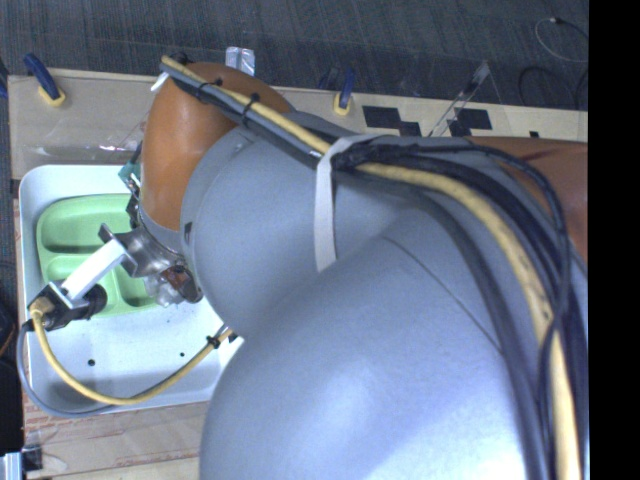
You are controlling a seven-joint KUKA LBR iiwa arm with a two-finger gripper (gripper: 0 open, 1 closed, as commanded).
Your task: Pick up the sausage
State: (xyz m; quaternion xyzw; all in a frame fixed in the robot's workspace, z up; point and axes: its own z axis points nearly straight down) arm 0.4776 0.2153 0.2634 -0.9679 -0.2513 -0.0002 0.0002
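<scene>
Over the middle and right of the bench, arm (400, 318): most of the view is taken up by its grey shell, which is reached in from the right edge toward the left side.
Bench (90, 118): a pale strip is seen along the far edge and a narrow piece at the near left corner.
Bin (150, 353): 1 white bin is seen at the left end of the bench; its right part is covered by the arm.
Green tray (75, 228): it is laid in the far left part of the bin, with shallow compartments; its right side is hidden behind the wrist.
Orange band (175, 158): it is seen above the wrist, over the bin's far edge.
Cable bundle (500, 198): dark and yellow lines are run along the arm, bound by 1 white strap (325, 208).
Yellow hose (110, 393): it is looped low over the bin's near left corner.
Gripper (165, 280): it is held low over the middle of the bin, just beside the green tray; whether it is released or clenched cannot be told.
Blue clamps (45, 78): 2 are fixed on the bench's far edge.
Sausage: its place cannot be told, much of the bin being covered by the arm.
</scene>
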